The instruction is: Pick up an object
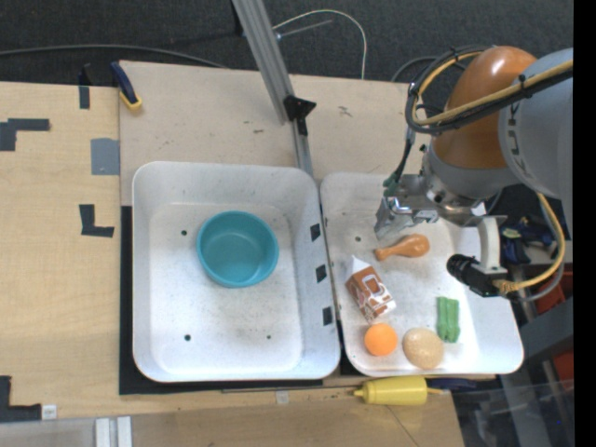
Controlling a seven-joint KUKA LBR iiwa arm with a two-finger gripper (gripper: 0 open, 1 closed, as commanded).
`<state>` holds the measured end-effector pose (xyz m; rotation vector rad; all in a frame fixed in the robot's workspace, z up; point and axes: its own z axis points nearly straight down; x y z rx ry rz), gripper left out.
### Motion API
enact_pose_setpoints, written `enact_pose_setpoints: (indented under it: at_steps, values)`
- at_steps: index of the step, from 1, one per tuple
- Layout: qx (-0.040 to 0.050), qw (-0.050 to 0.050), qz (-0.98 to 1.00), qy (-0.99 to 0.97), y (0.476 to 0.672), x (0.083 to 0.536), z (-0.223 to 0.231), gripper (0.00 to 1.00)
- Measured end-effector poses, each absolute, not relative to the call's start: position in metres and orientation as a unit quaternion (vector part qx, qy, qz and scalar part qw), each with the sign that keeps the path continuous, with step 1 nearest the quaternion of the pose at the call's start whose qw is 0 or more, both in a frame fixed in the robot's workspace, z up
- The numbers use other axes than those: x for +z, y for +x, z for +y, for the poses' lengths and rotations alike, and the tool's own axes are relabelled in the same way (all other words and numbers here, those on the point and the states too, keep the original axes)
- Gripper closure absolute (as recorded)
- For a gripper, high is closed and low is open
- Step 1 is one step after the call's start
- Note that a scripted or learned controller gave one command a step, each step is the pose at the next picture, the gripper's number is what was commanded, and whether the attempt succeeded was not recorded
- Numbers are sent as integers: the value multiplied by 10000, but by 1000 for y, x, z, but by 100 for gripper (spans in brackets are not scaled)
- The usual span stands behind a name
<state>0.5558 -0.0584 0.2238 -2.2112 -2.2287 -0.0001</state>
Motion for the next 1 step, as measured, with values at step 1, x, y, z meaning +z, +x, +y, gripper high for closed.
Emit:
enact_pose_setpoints:
  at_steps: [1]
  values:
    - [-2,9,-7093,-7049,568,231,-14,100]
